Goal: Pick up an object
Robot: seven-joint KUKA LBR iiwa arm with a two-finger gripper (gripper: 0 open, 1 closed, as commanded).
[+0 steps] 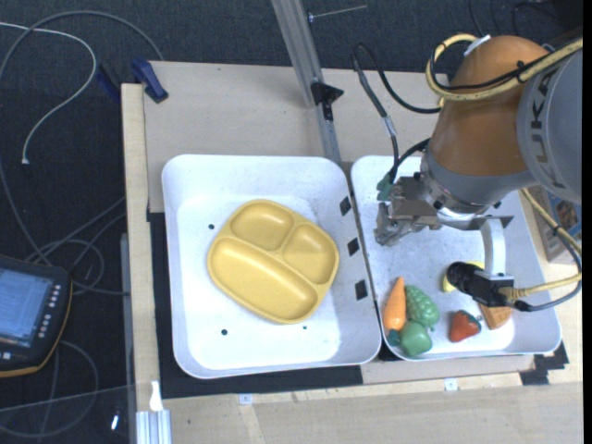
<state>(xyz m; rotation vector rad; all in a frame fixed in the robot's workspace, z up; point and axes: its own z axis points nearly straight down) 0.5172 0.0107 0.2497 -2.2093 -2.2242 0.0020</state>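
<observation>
With the gripper [400, 218] above the right bin [527, 340], fingers' state untellable, it should centre over the carrot [396, 303] before descending.

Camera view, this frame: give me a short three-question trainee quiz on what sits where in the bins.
1. True or false: the yellow divided plate lies in the left bin.
2. Which item lies right beside the toy carrot? A) green toy vegetable B) blue clamp C) tablet
3. Fill in: the end effector hangs over the ____ bin.

Key
1. True.
2. A; the two touch at the near rim of the right bin, with a red toy strawberry further right.
3. Right.
</observation>
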